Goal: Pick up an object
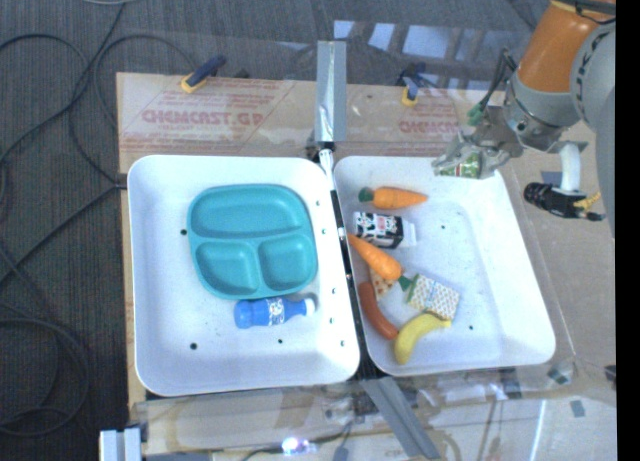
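I had the gripper (478, 152) hanging over the far rim of the right bin (520, 279), right at a small green-and-white object (456, 165) lying there. I could not tell whether the gripper was apart or clamped on it, as the wrist blocked my sight. To do this well, I judged it needed a straight, slow lift, watching whether the object rose too. If not, the carrot (396, 196) just nearby looked an easier target.
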`<state>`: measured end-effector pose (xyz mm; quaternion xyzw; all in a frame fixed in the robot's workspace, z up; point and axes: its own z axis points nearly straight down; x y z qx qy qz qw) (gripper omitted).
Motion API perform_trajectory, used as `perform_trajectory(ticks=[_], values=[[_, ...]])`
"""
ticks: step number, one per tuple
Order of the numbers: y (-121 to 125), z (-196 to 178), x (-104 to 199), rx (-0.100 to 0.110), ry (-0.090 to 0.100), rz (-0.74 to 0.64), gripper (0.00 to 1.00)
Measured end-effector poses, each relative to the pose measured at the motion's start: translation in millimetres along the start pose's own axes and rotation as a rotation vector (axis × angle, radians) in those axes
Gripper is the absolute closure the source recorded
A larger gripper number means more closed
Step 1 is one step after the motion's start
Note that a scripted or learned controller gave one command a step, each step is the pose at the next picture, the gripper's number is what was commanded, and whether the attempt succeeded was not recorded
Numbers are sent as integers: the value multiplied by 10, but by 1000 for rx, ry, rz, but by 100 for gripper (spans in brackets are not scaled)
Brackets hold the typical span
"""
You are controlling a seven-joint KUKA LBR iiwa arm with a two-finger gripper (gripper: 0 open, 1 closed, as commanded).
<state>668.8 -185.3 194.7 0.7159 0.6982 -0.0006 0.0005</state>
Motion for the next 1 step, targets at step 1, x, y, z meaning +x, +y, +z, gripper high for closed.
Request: perform_trajectory(ticks=[1], values=[[-4,36,-106,2,0,220,100]])
